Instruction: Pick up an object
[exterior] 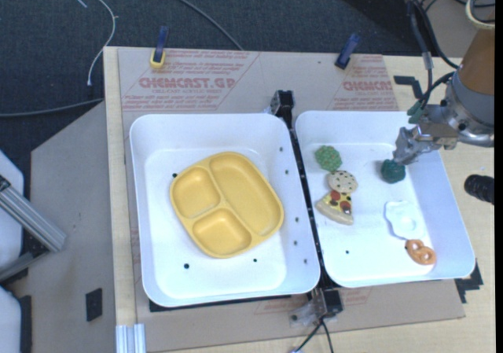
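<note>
My gripper (405, 152) hangs over the back right part of the right bin (369, 265), reaching in from the right. Directly below its tip sits a small dark green lump (392, 171), touching or nearly touching the tip. Left of it lie a lighter green broccoli-like piece (328, 157), a round speckled cookie (343, 182) and a toy pizza slice (336, 208). A flat white piece (401, 218) and an orange pretzel (420, 251) lie toward the front right of the same bin.
The left bin (157, 265) holds a yellow three-compartment plate (226, 204). A black clamp (282, 101) sits at the back between the bins. Two blue clips (160, 46) (346, 51) pin the cardboard base. Cables run at the right.
</note>
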